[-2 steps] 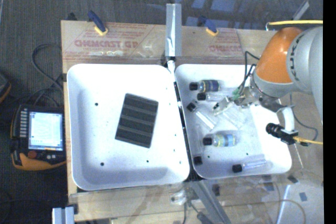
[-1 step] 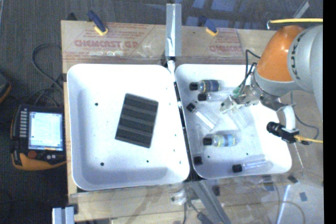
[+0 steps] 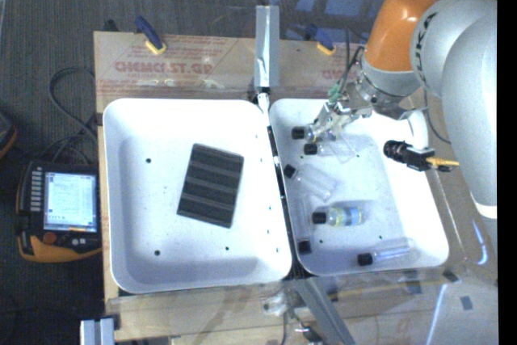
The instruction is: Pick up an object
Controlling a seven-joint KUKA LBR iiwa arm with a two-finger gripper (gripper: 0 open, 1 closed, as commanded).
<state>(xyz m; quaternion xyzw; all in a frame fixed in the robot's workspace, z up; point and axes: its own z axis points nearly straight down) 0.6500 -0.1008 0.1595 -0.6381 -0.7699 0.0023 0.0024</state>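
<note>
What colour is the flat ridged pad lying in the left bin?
Dark grey, almost black, with lengthwise ridges; the pad shows best in the camera view.
</note>
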